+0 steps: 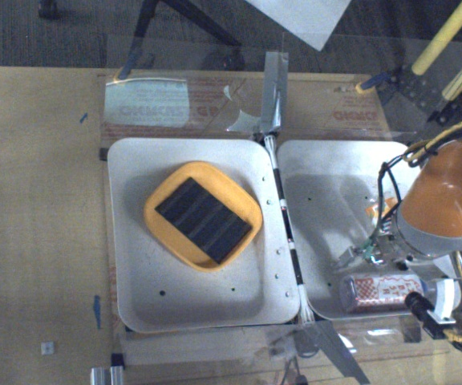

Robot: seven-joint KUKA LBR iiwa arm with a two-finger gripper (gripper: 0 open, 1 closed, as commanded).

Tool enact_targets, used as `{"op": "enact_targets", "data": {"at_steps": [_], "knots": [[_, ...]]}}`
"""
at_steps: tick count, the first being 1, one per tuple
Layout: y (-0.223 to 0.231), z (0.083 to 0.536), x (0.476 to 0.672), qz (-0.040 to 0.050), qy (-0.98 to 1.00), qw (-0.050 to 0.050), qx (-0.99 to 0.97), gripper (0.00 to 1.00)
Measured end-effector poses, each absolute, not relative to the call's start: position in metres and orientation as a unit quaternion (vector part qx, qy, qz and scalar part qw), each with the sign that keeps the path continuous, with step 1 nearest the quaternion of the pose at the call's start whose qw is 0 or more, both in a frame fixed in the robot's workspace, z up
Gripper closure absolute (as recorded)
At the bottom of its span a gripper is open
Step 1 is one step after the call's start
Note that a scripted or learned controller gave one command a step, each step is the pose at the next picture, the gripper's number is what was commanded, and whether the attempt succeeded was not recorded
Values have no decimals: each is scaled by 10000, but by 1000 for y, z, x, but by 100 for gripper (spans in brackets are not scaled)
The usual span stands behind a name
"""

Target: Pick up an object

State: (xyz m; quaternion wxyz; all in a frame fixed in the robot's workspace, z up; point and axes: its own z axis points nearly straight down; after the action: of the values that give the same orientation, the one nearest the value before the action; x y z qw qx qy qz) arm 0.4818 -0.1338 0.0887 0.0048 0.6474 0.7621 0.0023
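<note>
Arm low over the right bin (327, 167).
Claw (369, 253) grip unclear; a red-patterned can (379, 290) lies just below it, an orange pad (203, 215) far left.

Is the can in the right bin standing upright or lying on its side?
Lying on its side. The can shows its long patterned side along the right bin's near wall, its round end facing left.

Two bins sit side by side on the bench (30, 215). The left bin (135, 295) holds a pad (203, 215) near its middle, turned at a slant. In the right bin (319, 183), a can (379, 291) lies on its side along the near wall (toward the right). The arm (443, 195) reaches over that bin from the right, above the can.
</note>
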Motion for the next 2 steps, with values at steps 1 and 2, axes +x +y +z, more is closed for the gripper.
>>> {"op": "enact_targets", "data": {"at_steps": [1,2], "knots": [[-142,99,498,2,7860,13,6182,0],[-73,204,510,4,8408,12,5413,0]]}}
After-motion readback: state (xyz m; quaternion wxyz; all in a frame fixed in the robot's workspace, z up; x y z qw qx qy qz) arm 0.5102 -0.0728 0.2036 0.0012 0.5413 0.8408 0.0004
